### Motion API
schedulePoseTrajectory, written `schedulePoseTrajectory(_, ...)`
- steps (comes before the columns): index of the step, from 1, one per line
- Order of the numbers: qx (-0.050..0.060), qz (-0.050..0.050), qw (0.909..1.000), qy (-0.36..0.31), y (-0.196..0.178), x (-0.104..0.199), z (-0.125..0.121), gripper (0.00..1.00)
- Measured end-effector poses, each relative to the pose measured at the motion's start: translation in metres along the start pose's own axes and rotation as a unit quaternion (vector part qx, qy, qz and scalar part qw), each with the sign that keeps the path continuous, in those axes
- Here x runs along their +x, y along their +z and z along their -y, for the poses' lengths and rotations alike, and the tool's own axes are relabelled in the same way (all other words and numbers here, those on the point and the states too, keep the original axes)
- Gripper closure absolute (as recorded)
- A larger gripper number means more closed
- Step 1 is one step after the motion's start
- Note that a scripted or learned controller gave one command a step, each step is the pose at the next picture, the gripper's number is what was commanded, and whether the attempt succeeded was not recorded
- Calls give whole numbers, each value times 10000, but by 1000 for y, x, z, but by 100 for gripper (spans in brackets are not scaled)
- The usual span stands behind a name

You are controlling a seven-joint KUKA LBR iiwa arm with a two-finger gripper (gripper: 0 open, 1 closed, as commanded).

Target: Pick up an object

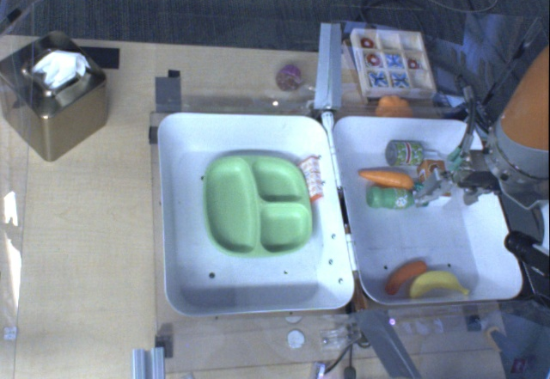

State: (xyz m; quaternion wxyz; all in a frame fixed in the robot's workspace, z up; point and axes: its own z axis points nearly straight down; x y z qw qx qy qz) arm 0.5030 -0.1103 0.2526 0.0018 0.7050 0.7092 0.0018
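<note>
The right bin [481, 240] holds several toy foods. A green tin [404, 152] lies near its back, with an orange carrot [385, 178] in front of it and a green bottle-like piece [387, 198] just below the carrot. A red-orange sausage [404, 276] and a yellow banana [436, 284] lie by the front wall. My gripper [434, 186] reaches in from the right and sits low in the bin at the right end of the green piece and the carrot. Nothing is visibly lifted.
The left bin [185, 265] holds a green divided plate [258, 203] and a small red-and-white packet [312, 177] by its right wall. Behind the bins lie a tic-tac-toe board [391, 62], an orange item [393, 106] and a purple ball [290, 76]. A tissue box [56, 94] stands far left.
</note>
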Motion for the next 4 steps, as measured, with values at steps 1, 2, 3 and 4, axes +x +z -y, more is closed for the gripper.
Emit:
schedulePoseTrajectory(1, 2, -1, 9817, -1905, 76, -3, -78, 0)
schedulePoseTrajectory(2, -9, 2, 9807, -1955, 157, -20, -109, 0)
schedulePoseTrajectory(3, -49, 10, 9805, -1964, 144, -19, -112, 100)
schedulePoseTrajectory(4, -27, 8, 9644, -2646, 60, 32, -151, 100)
